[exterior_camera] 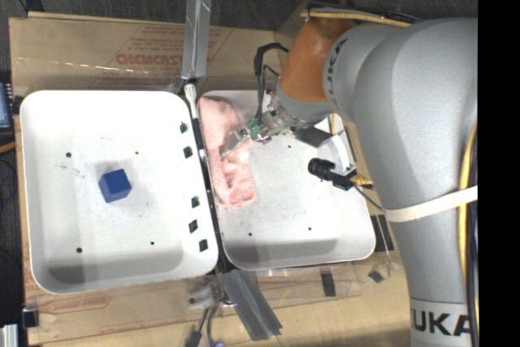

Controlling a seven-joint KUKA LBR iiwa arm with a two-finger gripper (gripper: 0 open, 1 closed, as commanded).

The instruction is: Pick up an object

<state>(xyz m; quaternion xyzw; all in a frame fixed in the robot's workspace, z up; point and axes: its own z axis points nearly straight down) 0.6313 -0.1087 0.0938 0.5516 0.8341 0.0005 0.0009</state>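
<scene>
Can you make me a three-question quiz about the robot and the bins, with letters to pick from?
1. Where is the cube? A) left bin B) right bin C) on the floor
2. What colour is the cloth? A) green B) pink C) black
3. Where is the gripper? A) over the cube B) outside both bins C) at the cloth

Answers: 1 A, the blue cube sits alone in the left bin. 2 B, the crumpled cloth is pale pink. 3 C, the gripper reaches down onto the cloth along the right bin's left side.
</scene>
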